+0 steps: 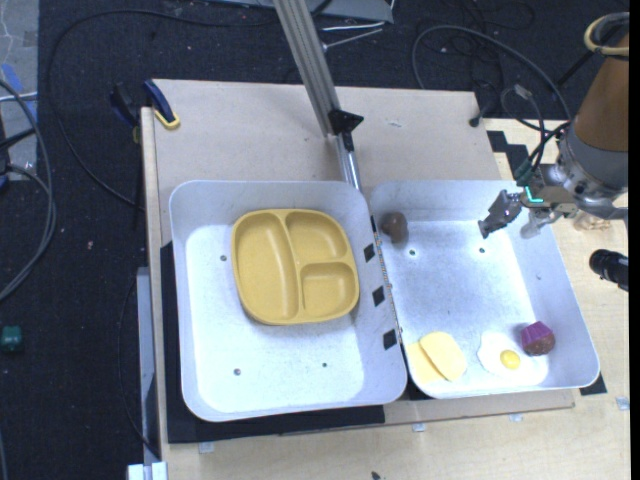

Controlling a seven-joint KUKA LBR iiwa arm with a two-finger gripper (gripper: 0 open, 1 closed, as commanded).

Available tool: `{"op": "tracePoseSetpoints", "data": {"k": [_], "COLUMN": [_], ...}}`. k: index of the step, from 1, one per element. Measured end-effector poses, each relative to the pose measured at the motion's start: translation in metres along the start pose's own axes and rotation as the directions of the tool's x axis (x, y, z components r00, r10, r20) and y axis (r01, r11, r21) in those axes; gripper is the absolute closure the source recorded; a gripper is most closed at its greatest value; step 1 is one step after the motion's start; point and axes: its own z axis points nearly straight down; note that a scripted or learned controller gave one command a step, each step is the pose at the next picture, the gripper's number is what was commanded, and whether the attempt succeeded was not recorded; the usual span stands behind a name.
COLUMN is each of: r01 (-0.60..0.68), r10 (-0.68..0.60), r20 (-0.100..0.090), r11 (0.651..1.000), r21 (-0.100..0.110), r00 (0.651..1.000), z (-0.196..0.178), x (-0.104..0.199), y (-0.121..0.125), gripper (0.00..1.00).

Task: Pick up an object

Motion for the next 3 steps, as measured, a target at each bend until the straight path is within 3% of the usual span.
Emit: {"op": "tracePoseSetpoints", "data": {"k": [1,3], "r01": [0.0,-0.001], "r10": [0.0,0.001], "r20": [0.001,-0.001], "r11": [1.0,1.0], "r21": [-0.003,0.001], "r00": [1.0,1.0], "z": [-0.001,0.122], "x": [0.0,0.006], "y": [0.001,-0.005], "gripper": [0.0,0.0]}}
